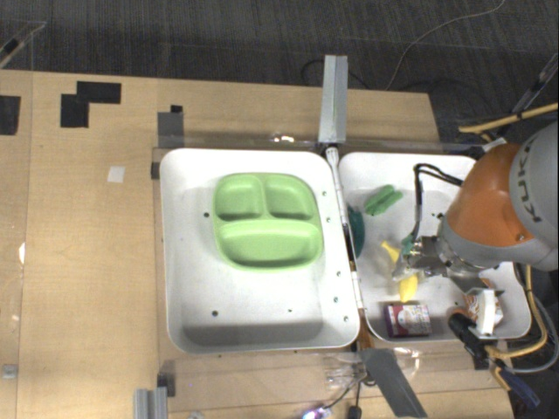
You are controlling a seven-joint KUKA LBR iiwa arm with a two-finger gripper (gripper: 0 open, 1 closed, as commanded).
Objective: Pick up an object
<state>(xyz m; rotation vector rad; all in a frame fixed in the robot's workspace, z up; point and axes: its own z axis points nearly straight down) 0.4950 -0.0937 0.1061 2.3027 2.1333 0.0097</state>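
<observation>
Clutter is the hazard: the pincer (417, 260) sits low in the right bin (437, 168) beside a yellow object (390, 250); its opening cannot be told, so it may nudge the dark packet (407, 319).

The arm (515, 208) is grey with a broad orange band; a black cable (425, 186) loops beside its wrist.

Arm (511, 203) cropped at right; jaws' state unclear.
</observation>
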